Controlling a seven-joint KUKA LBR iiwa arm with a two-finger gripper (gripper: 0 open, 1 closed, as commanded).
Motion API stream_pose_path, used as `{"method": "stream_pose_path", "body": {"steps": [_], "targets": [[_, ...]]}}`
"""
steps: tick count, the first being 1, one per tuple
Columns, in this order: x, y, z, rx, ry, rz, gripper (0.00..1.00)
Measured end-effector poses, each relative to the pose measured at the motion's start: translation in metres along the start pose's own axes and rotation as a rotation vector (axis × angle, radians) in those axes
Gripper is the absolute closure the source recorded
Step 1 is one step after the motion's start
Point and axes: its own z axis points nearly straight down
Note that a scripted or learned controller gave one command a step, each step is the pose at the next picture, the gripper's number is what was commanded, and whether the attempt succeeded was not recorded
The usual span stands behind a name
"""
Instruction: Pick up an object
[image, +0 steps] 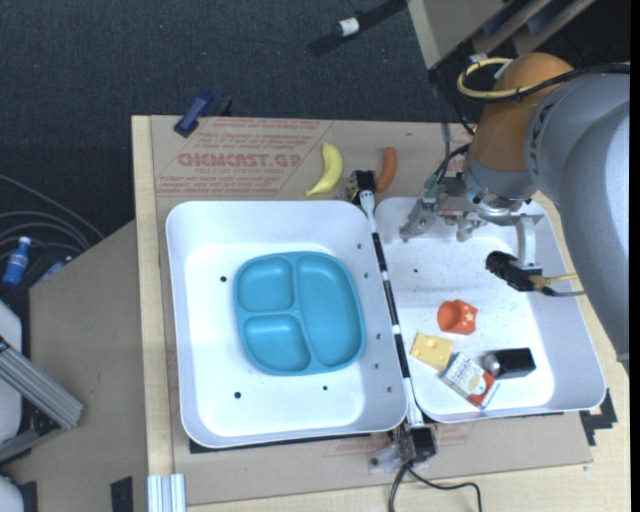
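In the right bin (560, 400) lie an orange toy piece (458, 316), a yellow wedge (432, 350), a small white and red packet (466, 378) and a black block (513, 362). My gripper (437, 226) hangs over the far end of this bin, well back from all of them. Its two fingers (411, 228) stand spread apart, open, with nothing between them. The orange piece lies closest, a short way toward the front of the gripper.
The left bin (190, 260) holds a blue divided plate (298, 311). Behind the bins on the bench lie a yellow banana (325, 170), an orange sausage-shaped toy (387, 168) and a blue object (193, 115). The grey arm (590, 150) fills the right side.
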Motion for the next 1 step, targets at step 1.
{"method": "stream_pose_path", "body": {"steps": [1], "targets": [[0.0005,-0.0068,0.0212,0.007,0.003,0.002,0.00]]}}
